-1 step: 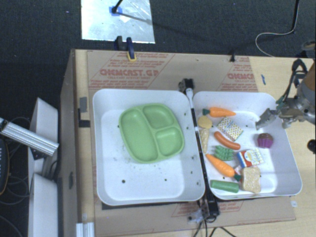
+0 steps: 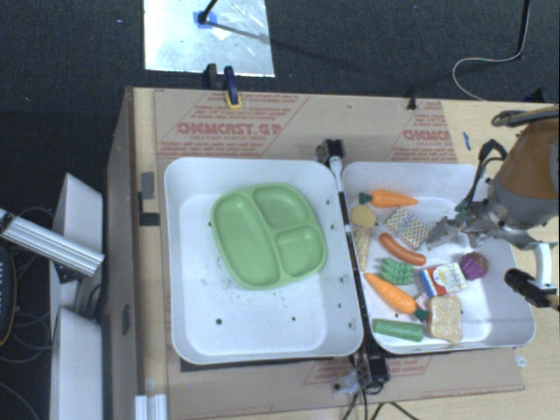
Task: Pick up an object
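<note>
The right bin [image 2: 503, 322] holds several toy foods: a carrot [image 2: 394, 199] at the back, a checkered piece [image 2: 407, 228], a red sausage [image 2: 402, 249], a second carrot [image 2: 391, 293], a red and white box [image 2: 444, 278], a purple piece [image 2: 473, 265], a slice of toast [image 2: 444, 318] and a green cucumber [image 2: 398, 329]. My gripper [image 2: 448, 229] reaches in from the right, low over the middle of this bin. It sits just right of the checkered piece and above the box. Nothing is visibly held.
The left bin [image 2: 201, 322] carries a green divided plate [image 2: 267, 234]. A metal clamp [image 2: 332, 152] sits at the back of the rim between the bins. The arm's orange band [image 2: 532, 169] hangs over the right bin's far right side.
</note>
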Robot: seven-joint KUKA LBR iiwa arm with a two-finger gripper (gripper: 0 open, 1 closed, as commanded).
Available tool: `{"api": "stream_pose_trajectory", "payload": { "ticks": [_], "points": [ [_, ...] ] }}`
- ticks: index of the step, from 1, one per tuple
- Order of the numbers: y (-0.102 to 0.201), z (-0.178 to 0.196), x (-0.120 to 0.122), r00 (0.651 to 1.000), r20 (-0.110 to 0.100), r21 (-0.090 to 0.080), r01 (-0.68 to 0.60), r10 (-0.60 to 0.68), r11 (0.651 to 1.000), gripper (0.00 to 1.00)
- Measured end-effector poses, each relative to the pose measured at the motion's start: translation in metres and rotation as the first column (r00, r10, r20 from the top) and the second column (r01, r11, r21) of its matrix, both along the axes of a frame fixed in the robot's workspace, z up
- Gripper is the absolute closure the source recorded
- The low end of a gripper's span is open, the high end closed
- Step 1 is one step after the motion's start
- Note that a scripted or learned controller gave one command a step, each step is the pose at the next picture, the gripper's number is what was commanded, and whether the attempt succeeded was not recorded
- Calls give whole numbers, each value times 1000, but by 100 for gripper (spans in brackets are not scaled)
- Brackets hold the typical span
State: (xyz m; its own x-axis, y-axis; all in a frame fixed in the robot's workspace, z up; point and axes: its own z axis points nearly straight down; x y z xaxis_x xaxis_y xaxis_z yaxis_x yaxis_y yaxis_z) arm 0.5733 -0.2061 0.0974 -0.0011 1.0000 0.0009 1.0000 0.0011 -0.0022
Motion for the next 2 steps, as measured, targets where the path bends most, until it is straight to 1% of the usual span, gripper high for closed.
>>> {"api": "stream_pose_trajectory", "payload": {
  "ticks": [1, 2],
  "points": [
    [70, -12, 81, 1000, -1, -3, -1, 1, 1000, 0],
    [121, -15, 92, 1000, -13, 2, -5, 5, 1000, 0]
  ]
}}
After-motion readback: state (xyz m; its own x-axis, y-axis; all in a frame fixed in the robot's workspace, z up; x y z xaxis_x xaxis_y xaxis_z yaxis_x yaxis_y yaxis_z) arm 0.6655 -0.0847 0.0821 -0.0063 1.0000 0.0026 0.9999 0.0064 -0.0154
